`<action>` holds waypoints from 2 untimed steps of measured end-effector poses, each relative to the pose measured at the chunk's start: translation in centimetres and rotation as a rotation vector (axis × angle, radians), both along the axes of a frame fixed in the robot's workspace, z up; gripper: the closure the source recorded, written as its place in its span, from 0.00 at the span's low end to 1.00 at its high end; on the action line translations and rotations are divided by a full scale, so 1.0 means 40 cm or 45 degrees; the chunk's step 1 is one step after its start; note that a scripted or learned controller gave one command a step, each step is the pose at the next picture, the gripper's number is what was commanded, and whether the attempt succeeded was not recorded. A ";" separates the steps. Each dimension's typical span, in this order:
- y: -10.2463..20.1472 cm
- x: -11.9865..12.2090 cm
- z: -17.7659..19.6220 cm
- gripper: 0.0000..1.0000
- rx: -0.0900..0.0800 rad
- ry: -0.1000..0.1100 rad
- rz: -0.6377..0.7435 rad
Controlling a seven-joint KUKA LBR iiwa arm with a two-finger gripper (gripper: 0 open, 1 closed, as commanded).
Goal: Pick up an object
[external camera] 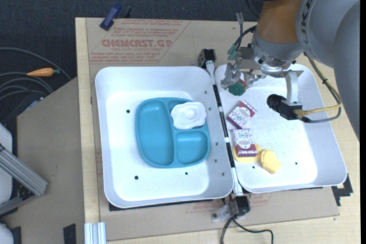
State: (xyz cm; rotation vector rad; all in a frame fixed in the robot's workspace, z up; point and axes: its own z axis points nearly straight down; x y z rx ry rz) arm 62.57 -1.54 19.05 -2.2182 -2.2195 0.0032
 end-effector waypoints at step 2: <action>-0.133 -0.024 0.031 1.00 -0.002 -0.001 -0.003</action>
